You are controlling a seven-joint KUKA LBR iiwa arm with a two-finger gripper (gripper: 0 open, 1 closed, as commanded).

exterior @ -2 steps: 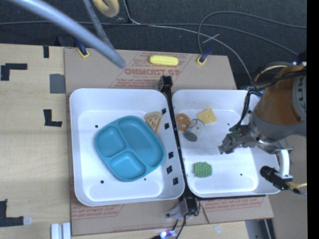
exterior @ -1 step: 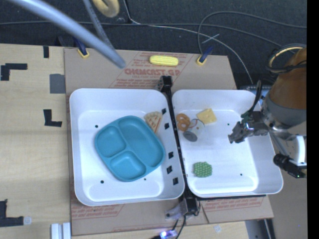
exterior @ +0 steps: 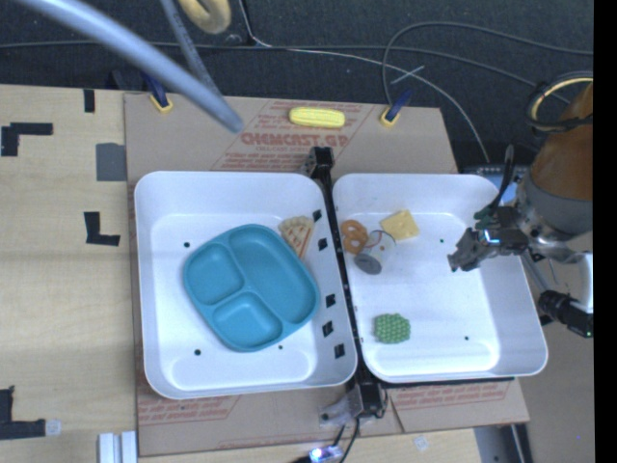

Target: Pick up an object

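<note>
- Desk: I log a pale wood surface with black tape marks, and a brown cardboard sheet laid under both bins.
- Left bin: white and shallow. It holds a blue divided plate, three compartments, lying flat near the middle.
- Item beside the plate: a tan wedge-shaped piece touching the plate's upper right edge, close to the wall shared by the bins.
- Right bin: white and shallow, set just beside the left bin.
- Right bin, upper left group: a brown pretzel-like ring, a small grey piece just below it, and a yellow wedge to their right. I read the three as near one another; whether they touch I cannot tell.
- Right bin, lower middle: a green bumpy round item, lying alone, well apart from the upper group.
- Outside the bins: a yellow corn-like item on the cardboard, above the bins' junction.
- Arm: enters from the right; orange band visible above the wrist.
- Gripper: dark, over the right bin's upper right area, near its right wall, well apart from every item. I cannot tell how its jaws stand, and I see nothing between them.
</note>
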